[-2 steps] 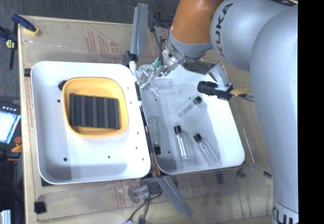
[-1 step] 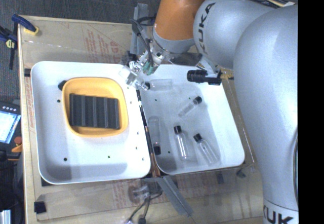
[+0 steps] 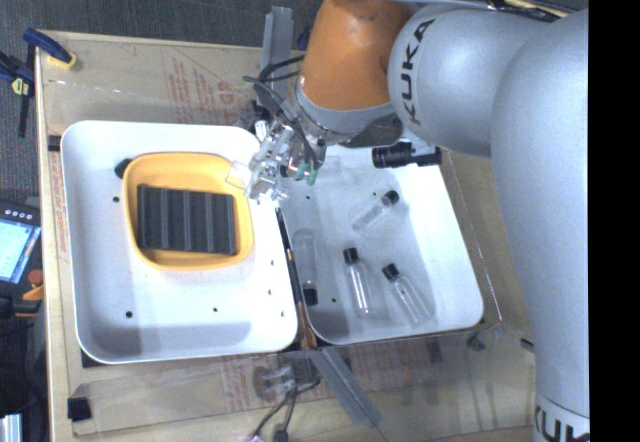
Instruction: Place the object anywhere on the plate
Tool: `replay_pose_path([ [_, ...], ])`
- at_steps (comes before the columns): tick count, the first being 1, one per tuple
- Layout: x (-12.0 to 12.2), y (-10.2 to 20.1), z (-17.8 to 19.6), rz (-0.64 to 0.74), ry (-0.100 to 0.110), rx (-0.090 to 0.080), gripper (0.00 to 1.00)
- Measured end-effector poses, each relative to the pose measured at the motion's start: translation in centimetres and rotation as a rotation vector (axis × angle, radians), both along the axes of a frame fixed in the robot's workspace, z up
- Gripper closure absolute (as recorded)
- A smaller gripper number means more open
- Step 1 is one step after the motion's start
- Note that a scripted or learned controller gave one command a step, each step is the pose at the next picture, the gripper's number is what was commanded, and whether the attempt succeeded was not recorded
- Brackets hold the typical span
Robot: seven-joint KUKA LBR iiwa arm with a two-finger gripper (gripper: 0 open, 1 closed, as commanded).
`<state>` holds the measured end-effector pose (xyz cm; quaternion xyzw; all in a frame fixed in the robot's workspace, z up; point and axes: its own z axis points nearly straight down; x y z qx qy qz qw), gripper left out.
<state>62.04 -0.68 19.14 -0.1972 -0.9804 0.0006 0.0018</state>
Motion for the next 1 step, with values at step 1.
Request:
replay_pose_path([
  [1,0.0,-0.05,0.01,-0.001,0.0,0.0,0.0],
])
